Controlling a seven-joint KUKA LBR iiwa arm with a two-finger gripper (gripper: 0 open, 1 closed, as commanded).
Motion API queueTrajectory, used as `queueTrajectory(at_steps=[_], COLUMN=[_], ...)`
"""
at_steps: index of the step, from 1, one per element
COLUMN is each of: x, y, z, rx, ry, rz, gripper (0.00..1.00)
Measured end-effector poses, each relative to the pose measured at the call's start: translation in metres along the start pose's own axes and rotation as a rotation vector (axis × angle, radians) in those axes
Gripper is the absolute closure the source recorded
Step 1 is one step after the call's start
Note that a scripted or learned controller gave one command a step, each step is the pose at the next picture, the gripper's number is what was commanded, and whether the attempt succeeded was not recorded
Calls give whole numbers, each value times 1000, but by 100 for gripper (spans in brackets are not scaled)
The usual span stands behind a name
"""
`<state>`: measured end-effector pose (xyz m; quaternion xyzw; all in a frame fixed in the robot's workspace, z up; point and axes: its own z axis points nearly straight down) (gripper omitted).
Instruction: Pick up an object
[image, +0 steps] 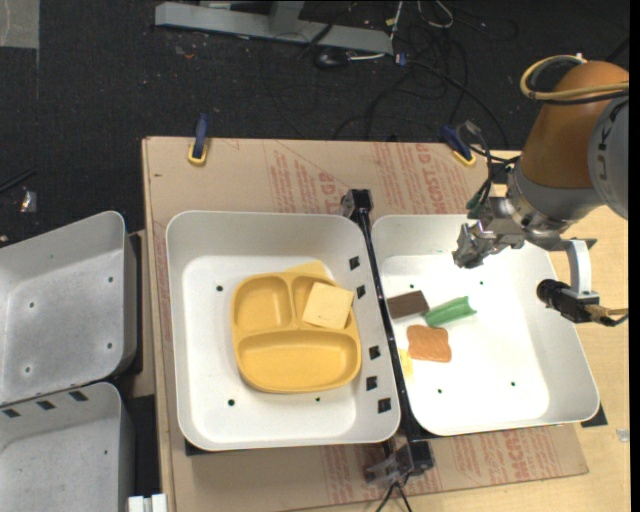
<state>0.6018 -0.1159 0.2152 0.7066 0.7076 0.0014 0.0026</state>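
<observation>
Nothing is grasped yet: the end effector (470, 250), its state unclear, is poised above the right bin (520, 400), apart from the green piece (449, 312).

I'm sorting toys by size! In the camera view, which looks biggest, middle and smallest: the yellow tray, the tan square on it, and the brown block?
1. yellow tray, by far biggest
2. tan square
3. brown block, smallest

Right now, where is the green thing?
The green piece lies in the right bin, near its left side, just right of the brown block and above the orange piece.
</observation>
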Motion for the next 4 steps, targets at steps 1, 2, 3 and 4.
queueTrajectory(at_steps=[1,2,3,4], x=[-1,46,103,159], y=[-8,-8,-12,-12], z=[-50,-35,-20,-29], rx=[-1,6,8,5], ry=[0,3,3,3], rz=[0,-5,-6,-7], gripper=[100,100,100,100])
